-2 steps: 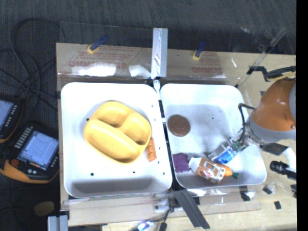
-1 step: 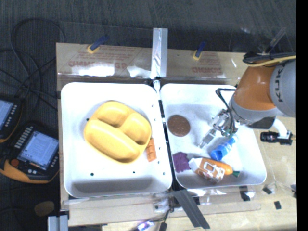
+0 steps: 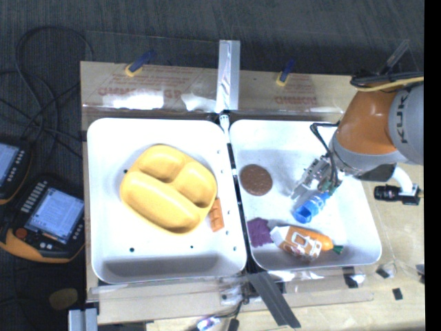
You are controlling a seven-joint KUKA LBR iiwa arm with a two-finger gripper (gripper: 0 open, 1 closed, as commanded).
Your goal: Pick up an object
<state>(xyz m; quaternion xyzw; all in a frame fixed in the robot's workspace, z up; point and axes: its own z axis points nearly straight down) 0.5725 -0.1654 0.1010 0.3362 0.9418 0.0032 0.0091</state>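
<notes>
Robot lab, taped bench (image 3: pixel 172 88), teach pendant (image 3: pixel 48 219), cables (image 3: pixel 34 116)

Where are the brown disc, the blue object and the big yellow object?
brown disc (image 3: pixel 255 180), camera view, its centre.
blue object (image 3: pixel 310 207), camera view, middle of its body.
big yellow object (image 3: pixel 169 187), camera view, its top surface.

A glossy yellow lumpy plastic shape (image 3: pixel 169 188) fills the left white bin (image 3: pixel 103 254); right bin: brown disc (image 3: pixel 255 180), blue cylinder (image 3: pixel 311 207), purple piece (image 3: pixel 259 232).
</notes>
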